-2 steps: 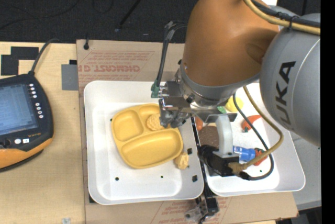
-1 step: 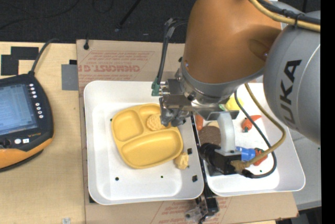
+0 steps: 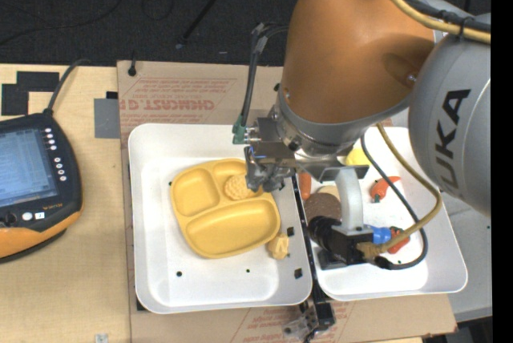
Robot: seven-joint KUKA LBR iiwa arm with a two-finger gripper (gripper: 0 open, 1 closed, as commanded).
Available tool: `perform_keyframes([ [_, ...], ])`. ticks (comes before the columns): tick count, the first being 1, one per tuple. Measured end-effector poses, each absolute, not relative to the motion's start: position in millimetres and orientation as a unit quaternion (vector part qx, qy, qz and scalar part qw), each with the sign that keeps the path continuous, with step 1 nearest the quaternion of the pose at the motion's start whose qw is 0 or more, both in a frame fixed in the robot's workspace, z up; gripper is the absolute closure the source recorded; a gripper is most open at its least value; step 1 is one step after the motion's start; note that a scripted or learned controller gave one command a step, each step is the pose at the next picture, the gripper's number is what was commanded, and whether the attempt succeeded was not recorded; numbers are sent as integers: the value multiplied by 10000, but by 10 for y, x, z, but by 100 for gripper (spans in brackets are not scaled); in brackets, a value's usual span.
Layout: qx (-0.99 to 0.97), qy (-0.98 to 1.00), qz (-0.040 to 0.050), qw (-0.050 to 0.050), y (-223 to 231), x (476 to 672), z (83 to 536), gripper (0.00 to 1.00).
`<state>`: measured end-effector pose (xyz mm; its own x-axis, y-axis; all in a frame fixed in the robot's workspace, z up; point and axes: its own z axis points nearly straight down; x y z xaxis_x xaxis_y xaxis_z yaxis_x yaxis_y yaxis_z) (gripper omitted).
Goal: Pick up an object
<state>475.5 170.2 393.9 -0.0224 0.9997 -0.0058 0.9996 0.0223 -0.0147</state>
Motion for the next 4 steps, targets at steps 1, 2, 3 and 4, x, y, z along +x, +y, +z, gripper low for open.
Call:
perform_keyframes([
  [1, -6946, -7193, 90, 39, 1724, 4748, 4029, 100],
  [2, -6898, -7239, 108, 49, 1743, 4743, 4119, 100],
  [3, -6851, -7284, 126, 58, 1761, 4738, 4208, 100],
  [4, -7069, -7073, -50, -26, 1377, 4764, 5452, 100],
])
